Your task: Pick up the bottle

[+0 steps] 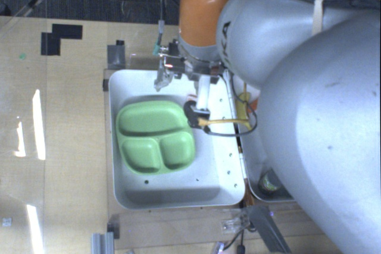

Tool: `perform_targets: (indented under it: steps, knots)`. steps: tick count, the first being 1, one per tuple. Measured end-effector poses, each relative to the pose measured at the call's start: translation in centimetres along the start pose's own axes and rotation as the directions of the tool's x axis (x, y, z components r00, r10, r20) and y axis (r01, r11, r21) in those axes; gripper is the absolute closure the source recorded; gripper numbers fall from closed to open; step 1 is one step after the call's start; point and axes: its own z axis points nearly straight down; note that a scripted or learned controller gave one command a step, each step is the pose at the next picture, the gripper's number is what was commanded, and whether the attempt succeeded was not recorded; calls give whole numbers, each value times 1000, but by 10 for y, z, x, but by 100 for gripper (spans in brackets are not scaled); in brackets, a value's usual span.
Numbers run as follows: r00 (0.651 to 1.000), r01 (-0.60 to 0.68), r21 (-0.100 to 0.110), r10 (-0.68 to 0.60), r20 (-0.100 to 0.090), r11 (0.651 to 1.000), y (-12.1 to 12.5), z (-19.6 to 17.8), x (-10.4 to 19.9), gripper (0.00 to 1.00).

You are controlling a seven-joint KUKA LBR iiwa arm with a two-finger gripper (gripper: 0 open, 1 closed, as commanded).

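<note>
Gripper (162, 79) sits low over the far edge of the left bin (178, 202), just beyond the green divided plate (156, 137); it's small and glare-washed here, so can't tell how far open it is; nothing visibly held in it. What I take for the bottle (269, 182) is a roundish, dark-greenish thing in the right bin (255, 192), near that bin's near-left corner, mostly hidden under the bulk of the arm (309, 98); that id is a guess, not certain. So gripper & target are well apart, in different bins, w/ the bin walls between them.

Risks, as I judge them:
1. Wrong-bin descent; if the program closes where the gripper is now, it prob. gets nothing, or the plate's rim, since the plate is the nearest thing.
2. Crossing to the right bin too low could clip the walls or drag the plate; a lift is needed first.
3. Bottle sits close to a bin corner; the walls leave little room for approach, so the gripper may land on the rim or shove the bottle against the wall & tip it.
4. If it's upright & round, an off-centre close prob. squirts it sideways.
5. Arm blocks the camera's sight of that spot; a miss may go unseen.
</note>
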Motion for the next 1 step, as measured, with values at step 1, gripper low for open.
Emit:
perform_targets:
  steps: [1]
  knots:
    - [998,70,4,-70,0,998,-66,12,-20,0]
